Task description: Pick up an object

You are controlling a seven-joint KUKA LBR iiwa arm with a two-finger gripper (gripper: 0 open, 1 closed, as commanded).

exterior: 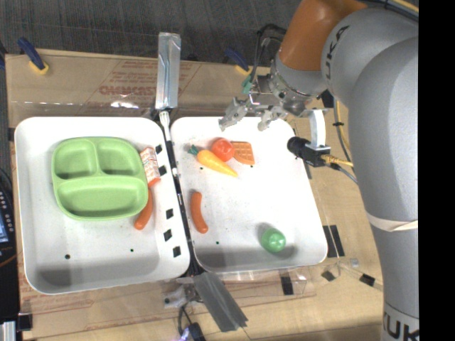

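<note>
— Fingers first: what did you see on the gripper (247, 116)?

— You saw them spread apart and holding nothing, above the far edge of the right bin (302, 212).

— And the things to pick?

— You had a toy carrot (215, 163), a tomato (222, 148) and a waffle (243, 152) bunched near that far edge, a sausage (199, 212) by the left wall, a green ball (272, 240) near the front edge. The left bin (35, 212) carried a green divided tray (98, 178), a small packet (149, 165) and another sausage (144, 214).
</note>
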